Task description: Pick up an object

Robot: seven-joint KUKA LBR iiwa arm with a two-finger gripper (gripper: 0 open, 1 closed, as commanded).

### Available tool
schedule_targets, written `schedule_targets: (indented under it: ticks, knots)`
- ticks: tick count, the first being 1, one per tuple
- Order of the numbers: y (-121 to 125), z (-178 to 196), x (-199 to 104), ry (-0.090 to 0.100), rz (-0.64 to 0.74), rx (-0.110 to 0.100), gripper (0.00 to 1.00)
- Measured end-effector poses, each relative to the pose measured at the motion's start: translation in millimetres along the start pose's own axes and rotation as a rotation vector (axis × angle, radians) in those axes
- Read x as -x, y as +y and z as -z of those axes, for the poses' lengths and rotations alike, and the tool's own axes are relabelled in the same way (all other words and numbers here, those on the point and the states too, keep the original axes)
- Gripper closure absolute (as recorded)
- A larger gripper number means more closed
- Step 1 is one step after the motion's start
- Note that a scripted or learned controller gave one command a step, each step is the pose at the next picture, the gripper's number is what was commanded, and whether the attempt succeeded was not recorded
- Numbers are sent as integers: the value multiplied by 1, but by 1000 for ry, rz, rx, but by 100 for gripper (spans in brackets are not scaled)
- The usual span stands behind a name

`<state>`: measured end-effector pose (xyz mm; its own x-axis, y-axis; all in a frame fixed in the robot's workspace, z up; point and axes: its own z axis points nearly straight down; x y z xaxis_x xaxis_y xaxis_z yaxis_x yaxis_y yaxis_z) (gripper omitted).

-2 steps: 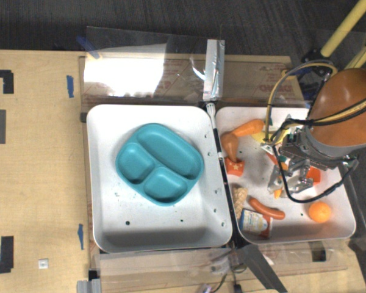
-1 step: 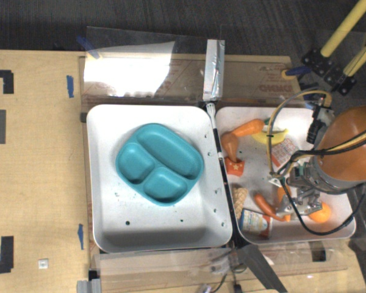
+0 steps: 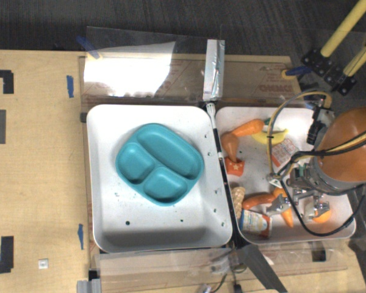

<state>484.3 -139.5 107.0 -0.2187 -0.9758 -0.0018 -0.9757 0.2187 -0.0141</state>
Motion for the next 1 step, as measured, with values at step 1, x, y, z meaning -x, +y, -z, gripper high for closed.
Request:
schedule_targets:
  ticks: [1]
  knots:
    - [0,-18,-7,-1,-93,5,0]
